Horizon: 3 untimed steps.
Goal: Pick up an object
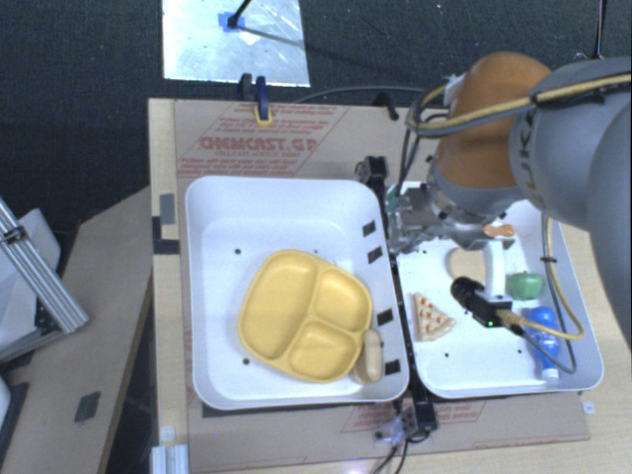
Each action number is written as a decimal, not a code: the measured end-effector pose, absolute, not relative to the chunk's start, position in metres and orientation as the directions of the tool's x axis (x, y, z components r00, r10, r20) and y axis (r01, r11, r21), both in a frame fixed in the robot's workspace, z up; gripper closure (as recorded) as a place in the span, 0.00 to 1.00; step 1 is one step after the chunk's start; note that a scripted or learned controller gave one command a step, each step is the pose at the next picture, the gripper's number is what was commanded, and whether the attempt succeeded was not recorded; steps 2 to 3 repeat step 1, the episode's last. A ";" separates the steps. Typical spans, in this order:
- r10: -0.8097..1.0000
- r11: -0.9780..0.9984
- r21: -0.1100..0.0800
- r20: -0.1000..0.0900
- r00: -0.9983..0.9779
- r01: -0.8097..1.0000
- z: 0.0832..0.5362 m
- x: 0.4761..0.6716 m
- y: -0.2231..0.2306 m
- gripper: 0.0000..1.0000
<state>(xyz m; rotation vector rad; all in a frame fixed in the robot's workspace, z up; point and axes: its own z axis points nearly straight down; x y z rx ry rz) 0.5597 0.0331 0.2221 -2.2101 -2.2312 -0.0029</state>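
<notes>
The end effector hangs low at the upper left corner of the right bin, just beside the wall it shares with the left bin. The grey arm and its orange band cover it from above, so I cannot tell whether it is wide or narrow, and nothing shows in its grasp.

The things to pick from lie near it in the right bin. A pale tan disc sits just below and to its right, and a toy pizza slice lies lower, near the shared wall. Further right are a small orange piece, a white upright piece, a green lump and a blue-and-white tube toward the lower right corner.

In the left bin a yellow divided plate fills the middle, with a beige roll-shaped thing touching its lower right edge. Both bins rest on a brown board on the tabletop.
</notes>
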 end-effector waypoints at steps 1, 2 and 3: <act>1.000 0.011 0.002 0.002 -0.011 1.000 0.233 0.552 0.085 1.00; 1.000 0.011 0.002 0.002 -0.011 1.000 0.233 0.552 0.085 1.00; 1.000 0.011 0.002 0.002 -0.011 1.000 0.233 0.552 0.085 1.00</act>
